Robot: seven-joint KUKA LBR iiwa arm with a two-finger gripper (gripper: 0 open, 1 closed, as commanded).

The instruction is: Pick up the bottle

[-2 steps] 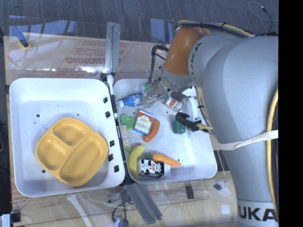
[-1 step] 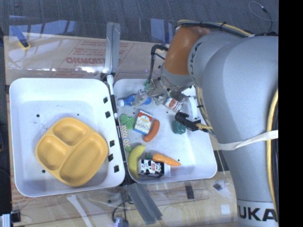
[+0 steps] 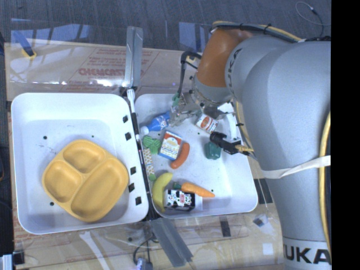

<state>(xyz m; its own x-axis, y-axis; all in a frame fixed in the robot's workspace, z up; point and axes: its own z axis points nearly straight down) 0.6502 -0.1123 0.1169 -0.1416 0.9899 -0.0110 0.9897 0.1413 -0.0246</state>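
Milk carton (image 3: 181, 199): lay on its side at the near wall of the right bin (image 3: 243, 198); black-and-white cow print; touching the banana's lower end.
Carrot (image 3: 198, 190): lay just behind the carton, tip pointing right; orange with a green top.
Banana (image 3: 161, 188): yellow, curved, beside the near left wall of the right bin.
Yellow tray (image 3: 84, 179): three-compartment plate, lying in the left bin (image 3: 34, 108), toward its near half; turned at an angle to the bin walls.
Sausage (image 3: 180, 156): orange-red, in the middle of the right bin; partly under the small box.
Small box (image 3: 170, 145): white and orange snack carton, resting against the sausage.
Green toy (image 3: 150, 142): small, at the left wall, just left of the box; kind unclear.
Dark green object (image 3: 212, 150): sat to the right of the sausage, near the arm's black cable fitting; kind unclear.
Bottle (image 3: 156, 123): blue with a white cap, lying on its side at the far left of the right bin; cap toward the divider; just left of the gripper, not between the fingers.
Gripper (image 3: 181, 112): low in the far part of the right bin, under the orange band; fingers' state could not be told; too cluttered.
Tabletop (image 3: 73, 66): brown, with red print, beyond the bins.
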